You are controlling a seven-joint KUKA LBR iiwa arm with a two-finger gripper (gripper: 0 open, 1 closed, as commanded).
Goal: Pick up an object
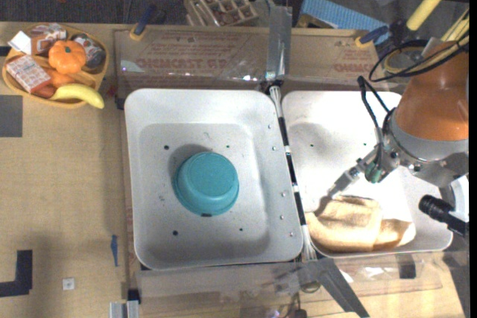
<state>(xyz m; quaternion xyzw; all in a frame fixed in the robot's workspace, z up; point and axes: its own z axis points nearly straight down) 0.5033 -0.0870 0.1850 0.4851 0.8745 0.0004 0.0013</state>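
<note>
Light wooden bench (59, 182): two shallow white plastic bins (149, 115) side by side; round fruit basket (52, 69) left of bins.

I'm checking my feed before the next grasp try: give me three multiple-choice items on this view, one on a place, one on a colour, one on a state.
1. Where does the bread-like toast piece lie?
A. In the left bin, at its middle
B. In the right bin, at its near edge
C. On the bench outside both bins

2. What colour is the upturned bowl in the left bin?
A. Teal
B. Red
C. Yellow

3. How does the gripper stand to the toast piece?
A. It carries the piece high above the bin
B. It is low in the right bin, its tip at the piece's upper left edge
C. It hangs over the left bin

Answers: 1 B, the tan piece lies along the right bin's near wall. 2 A, the round bowl is blue-green. 3 B, the tip meets the piece's edge while the piece lies flat on the bin floor.
</note>
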